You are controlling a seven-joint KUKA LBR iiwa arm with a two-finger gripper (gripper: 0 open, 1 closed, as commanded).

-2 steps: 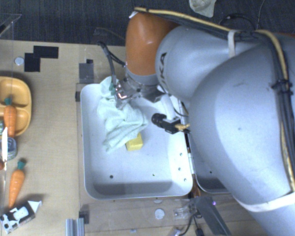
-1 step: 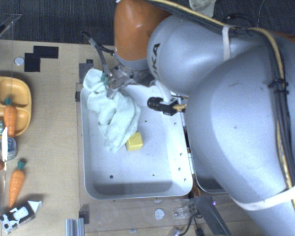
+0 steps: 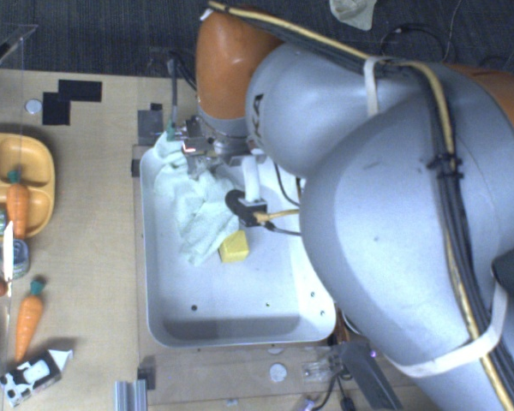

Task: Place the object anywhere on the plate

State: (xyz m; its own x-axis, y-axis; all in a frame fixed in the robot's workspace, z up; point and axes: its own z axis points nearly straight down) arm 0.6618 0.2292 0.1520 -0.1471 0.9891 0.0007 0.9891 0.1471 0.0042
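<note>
arm (image 3: 368, 187) bent over bin (image 3: 231, 324), claw (image 3: 207, 163) at cloth (image 3: 197, 208)

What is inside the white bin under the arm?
Inside the white bin lie a crumpled white cloth and a yellow block. The arm covers the bin's right part.

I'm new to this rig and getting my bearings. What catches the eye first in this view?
The big grey arm fills the right side, its orange band above the white bin. In the bin lie a crumpled white cloth and a yellow block. At the left edge sits a yellow divided plate with toy carrots.
</note>
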